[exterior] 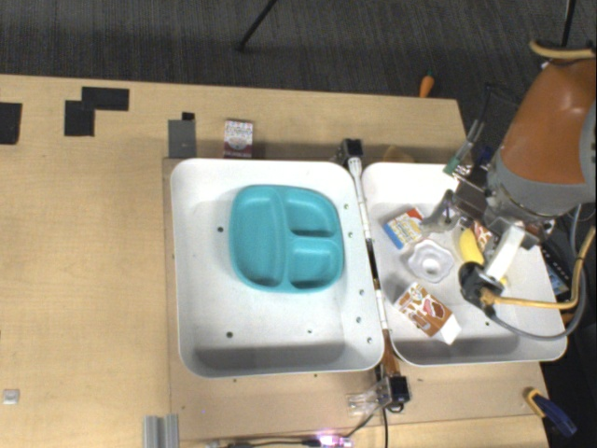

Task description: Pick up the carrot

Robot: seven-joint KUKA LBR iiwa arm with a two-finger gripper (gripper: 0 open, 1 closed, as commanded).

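Arm [550,124]: over right bin [532,343].
Gripper [478,239]: low among items; open/closed can't tell.
Left bin [196,250]: teal tray [284,236] inside.

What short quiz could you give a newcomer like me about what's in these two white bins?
1. True or false: the teal divided tray lies in the left bin.
2. Which bin does the arm hang over? A) the left one B) the right bin C) neither
3. Fill in: the small brown packet in the right bin lies nearer the view's ______ edge than the clear plastic cup.

Key: 1 true; 2 B; 3 bottom.
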